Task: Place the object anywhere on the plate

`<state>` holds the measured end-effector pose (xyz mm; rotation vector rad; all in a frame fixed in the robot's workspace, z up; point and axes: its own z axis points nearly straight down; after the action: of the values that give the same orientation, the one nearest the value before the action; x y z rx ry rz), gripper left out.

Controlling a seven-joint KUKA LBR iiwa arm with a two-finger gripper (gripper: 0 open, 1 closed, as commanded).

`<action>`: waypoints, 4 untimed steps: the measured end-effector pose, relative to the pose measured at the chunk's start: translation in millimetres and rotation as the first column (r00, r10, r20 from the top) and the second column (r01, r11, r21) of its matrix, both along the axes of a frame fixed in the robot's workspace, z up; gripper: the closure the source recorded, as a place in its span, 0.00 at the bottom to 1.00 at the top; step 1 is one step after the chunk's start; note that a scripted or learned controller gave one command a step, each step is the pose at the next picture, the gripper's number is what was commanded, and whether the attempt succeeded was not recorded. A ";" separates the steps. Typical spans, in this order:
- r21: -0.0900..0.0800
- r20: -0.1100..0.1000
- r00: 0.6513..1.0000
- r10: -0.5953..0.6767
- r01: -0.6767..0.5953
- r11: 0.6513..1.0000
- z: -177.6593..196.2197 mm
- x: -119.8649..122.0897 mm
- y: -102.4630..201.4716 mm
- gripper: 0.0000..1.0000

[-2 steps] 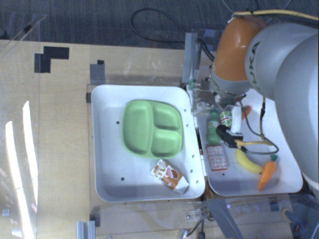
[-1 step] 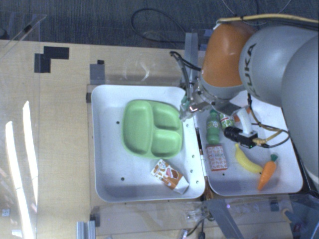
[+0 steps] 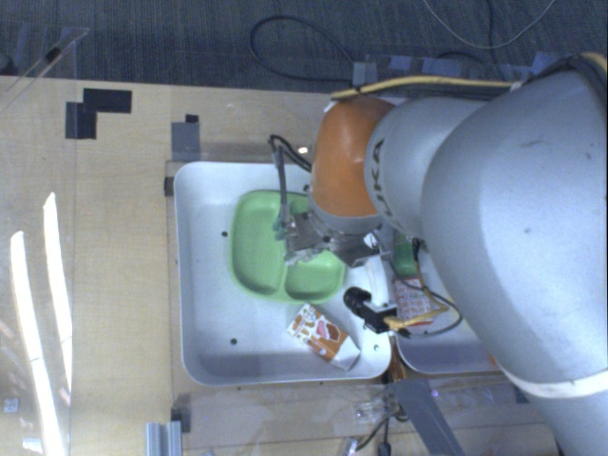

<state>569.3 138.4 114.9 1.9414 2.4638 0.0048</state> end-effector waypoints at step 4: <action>0.008 -0.004 0.643 -0.766 0.766 0.643 -26.6 -80.2 96.7 1.00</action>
<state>489.1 235.1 88.2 2.8050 1.4148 0.0121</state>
